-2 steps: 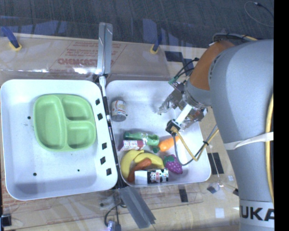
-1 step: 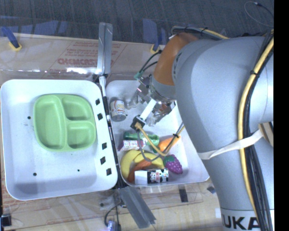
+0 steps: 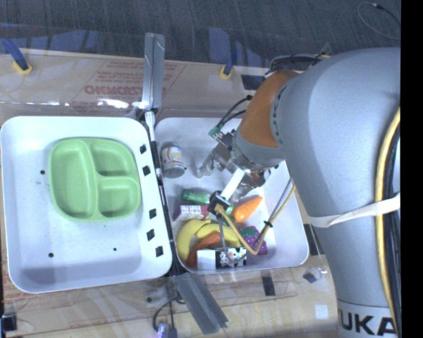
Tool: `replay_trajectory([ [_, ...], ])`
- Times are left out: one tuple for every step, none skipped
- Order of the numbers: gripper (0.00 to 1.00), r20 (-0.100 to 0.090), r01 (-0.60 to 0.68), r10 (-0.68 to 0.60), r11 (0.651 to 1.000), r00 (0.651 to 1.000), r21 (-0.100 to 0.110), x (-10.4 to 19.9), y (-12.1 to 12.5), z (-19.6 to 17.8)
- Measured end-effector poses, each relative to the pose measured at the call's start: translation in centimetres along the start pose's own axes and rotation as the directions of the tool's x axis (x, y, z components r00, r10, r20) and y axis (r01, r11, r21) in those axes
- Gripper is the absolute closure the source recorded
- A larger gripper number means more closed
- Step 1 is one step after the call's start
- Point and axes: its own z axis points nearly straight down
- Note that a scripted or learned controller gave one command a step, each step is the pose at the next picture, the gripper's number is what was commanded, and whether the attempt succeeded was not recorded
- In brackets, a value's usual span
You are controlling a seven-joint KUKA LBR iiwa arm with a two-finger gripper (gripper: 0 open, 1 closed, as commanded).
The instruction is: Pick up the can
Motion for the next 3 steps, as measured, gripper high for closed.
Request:
replay_trajectory([
  [0.0,-0.002,-0.01,0.01,1.0,1.0,-0.001,-5.1,6.8,-0.1],
  [1.0,-0.002,-0.005,0.005,1.0,1.0,0.002,-5.1,6.7,-1.0],
  [1.0,-0.002,0.134,-0.134,0.991,0.991,-0.004,1.1,8.2,-15.2],
])
